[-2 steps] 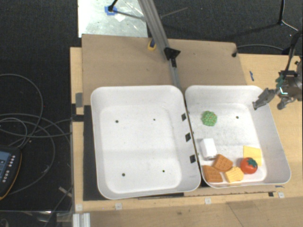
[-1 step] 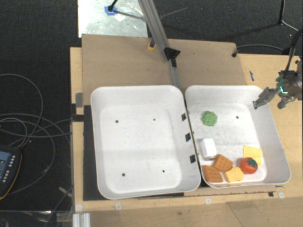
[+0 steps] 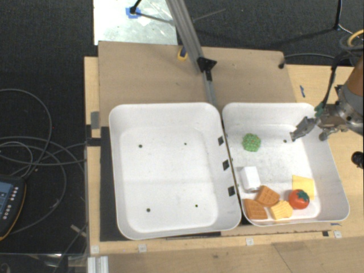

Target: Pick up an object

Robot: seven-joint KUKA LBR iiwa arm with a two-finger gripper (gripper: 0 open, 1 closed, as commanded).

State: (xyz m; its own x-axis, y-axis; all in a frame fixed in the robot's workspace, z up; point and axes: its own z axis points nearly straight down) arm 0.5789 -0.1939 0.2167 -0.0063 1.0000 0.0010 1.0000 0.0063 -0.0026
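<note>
Gripper [image 3: 310, 128] hanging over the far right corner of the right bin [image 3: 335, 181], at the end of the grey arm [image 3: 347, 115] coming in from the right. Cannot tell if open or shut. Nothing seen in it. Well apart from all the things below.

Nearest thing: a green bumpy ball [image 3: 251, 142], out in the bin's far left part, alone. Further toward the near edge, a white block [image 3: 250, 178] close to the left wall. Just beside it, a brown waffle piece [image 3: 267, 195], touching a second waffle [image 3: 255, 209] at the near left corner. Next to those, a small yellow block [image 3: 281, 210]. Then a red tomato [image 3: 299, 198] with a green top, touching the yellow block. Just behind the tomato, a yellow cheese wedge [image 3: 303, 183], near the right wall. All packed along the near edge; wide bare white floor between them and the gripper.

Left bin [image 3: 122, 175] side by side with the right one, walls touching, black clips [image 3: 226, 165] along the join.

Both bins on a brown bench [image 3: 148, 73]. Grey pole [image 3: 185, 21] slanting over the bench's far edge, ending near the join of the bins. Dark carpet all around. Black cables [image 3: 34, 147] looping on the floor at left, and a dark handheld box [image 3: 10, 201] with buttons at the left edge. Shiny sheet [image 3: 122, 16] with blue tape past the far edge.
</note>
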